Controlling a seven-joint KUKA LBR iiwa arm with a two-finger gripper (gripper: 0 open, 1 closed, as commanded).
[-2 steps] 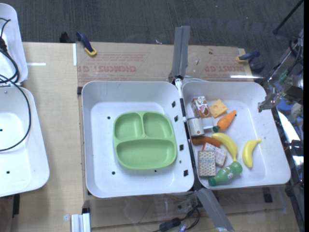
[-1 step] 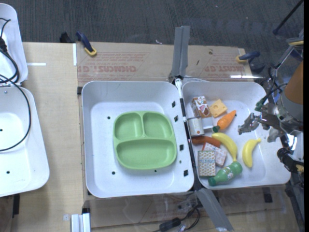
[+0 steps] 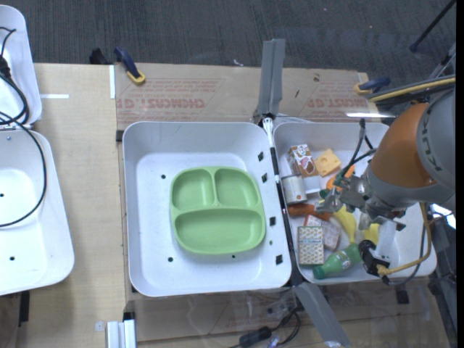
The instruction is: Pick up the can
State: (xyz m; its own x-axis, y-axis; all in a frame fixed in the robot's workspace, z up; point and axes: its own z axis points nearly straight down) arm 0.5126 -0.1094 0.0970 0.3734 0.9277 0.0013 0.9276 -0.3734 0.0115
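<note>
Camera view, can against crowded right bin's left wall

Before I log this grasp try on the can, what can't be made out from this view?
- Jaws: the arm's orange band and wrist cover them, so their state is unreadable.
- Can: small and partly crowded by clutter; no label legible.
- Right bin: its right part sits under the arm.
- Green bottle: cap end too small to read.

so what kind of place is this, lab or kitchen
Most likely a robotics lab bench: two white bins side by side on a board, a grey and orange robot arm reaching in, and cables on the floor.
</note>
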